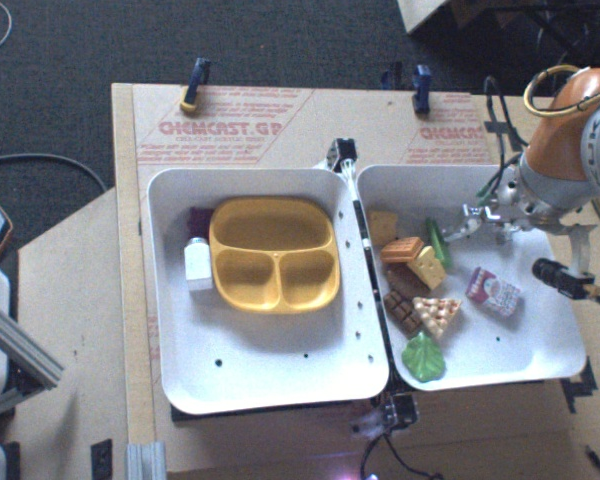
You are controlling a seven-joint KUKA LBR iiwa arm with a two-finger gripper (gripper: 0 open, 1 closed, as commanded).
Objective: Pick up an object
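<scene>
The right bin (540, 353) holds several toy foods. A tan bread slice (383, 226) lies by its left wall, with a brown layered block (402, 251), a yellow cheese wedge (431, 266) and a thin green piece (438, 242) just right of it. Below them lie a chocolate bar (401, 312), a pizza slice (436, 313) and a green leaf (423, 359). A pink and white packet (493, 291) lies alone at middle right. My gripper (480, 215) hangs over the bin's upper middle, right of the green piece and above the packet, with nothing seen in it.
The left bin (180, 368) holds a yellow divided tray (275, 253), with a white bottle (198, 264) and a dark purple thing (200, 218) at the tray's left side. A ridge (365, 258) separates the bins. The arm (565, 148) comes in over the right bin's upper right corner.
</scene>
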